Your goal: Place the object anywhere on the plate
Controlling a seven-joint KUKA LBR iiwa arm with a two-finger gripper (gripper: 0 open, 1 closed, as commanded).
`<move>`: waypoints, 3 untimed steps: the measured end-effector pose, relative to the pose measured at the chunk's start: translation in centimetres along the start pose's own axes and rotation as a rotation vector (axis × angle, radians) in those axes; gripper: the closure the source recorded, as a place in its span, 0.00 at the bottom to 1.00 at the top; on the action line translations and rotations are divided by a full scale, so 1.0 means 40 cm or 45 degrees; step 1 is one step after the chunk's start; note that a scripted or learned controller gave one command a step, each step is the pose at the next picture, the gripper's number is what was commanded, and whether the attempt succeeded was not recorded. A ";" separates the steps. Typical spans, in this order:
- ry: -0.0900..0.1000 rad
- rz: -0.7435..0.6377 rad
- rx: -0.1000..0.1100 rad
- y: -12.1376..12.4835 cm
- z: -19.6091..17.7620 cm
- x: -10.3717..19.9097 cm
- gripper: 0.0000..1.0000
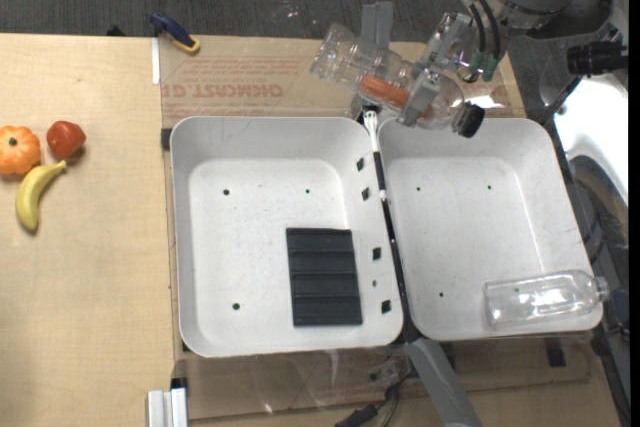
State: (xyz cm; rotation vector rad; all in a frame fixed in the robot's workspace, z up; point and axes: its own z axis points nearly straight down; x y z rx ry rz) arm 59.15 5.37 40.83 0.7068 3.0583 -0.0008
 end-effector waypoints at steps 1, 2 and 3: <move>0.000 -0.212 0.000 -0.049 0.005 -0.083 1.00; 0.001 -0.237 0.000 -0.043 0.073 -0.164 1.00; 0.002 0.026 0.001 -0.254 0.047 -0.192 1.00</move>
